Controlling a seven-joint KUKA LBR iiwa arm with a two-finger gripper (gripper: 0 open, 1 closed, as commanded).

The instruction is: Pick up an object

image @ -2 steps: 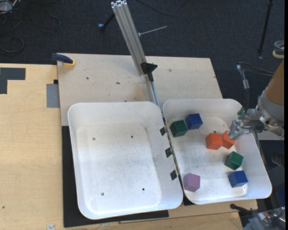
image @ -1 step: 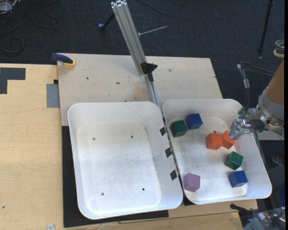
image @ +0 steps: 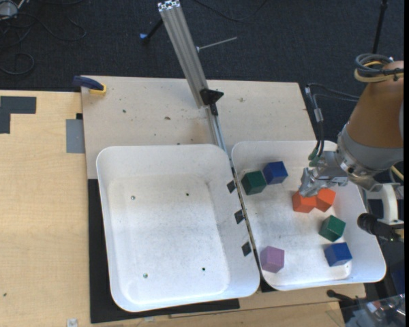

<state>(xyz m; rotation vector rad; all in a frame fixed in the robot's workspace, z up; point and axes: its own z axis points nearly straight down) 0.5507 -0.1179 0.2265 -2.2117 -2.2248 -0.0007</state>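
Orange blocks (image: 312, 201) lie seemingly touching the pincer (image: 313, 184); its grip I cannot tell.

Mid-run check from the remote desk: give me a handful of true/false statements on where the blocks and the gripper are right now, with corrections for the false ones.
1. All the blocks lie in the right bin. True.
2. The gripper is over the left bin. False: it is over the right bin, right at the orange blocks.
3. The purple block sits near the right bin's front left corner. True.
4. There are three blue blocks. False: there are two, the far blue block and the near blue block.
5. A green block sits beside the far blue block. True.
6. The second green block touches the purple block. False: they lie well apart.
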